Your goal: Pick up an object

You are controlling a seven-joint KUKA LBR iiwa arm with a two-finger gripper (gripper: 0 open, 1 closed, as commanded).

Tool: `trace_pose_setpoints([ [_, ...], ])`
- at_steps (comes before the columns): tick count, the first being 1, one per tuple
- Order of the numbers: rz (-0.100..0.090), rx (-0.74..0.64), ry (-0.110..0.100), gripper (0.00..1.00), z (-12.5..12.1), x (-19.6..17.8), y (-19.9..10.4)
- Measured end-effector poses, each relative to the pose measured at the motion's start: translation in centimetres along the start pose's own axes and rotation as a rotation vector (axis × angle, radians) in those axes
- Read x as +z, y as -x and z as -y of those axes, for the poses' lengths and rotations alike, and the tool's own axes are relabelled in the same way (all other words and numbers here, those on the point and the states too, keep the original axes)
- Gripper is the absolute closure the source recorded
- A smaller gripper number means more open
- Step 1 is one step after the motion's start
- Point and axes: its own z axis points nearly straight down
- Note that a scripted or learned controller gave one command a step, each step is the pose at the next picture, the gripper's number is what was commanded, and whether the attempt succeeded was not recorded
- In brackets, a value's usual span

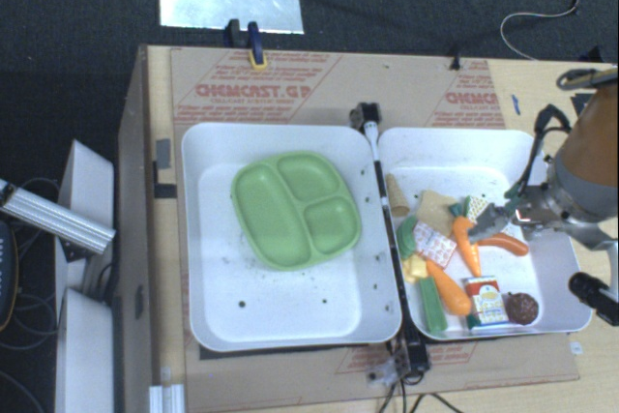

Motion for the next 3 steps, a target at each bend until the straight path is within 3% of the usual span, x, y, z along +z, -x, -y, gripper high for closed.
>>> trace_pose_setpoints([
  [1,0.001,0.002,0.001,0.0,0.5,13.2,3.6],
  [2,-0.001,0.0,0.0,0.0,-0.4,13.3,-3.7],
  [3,-0.002,0.0,0.001,1.0,-0.5,12.2,-3.6],
])
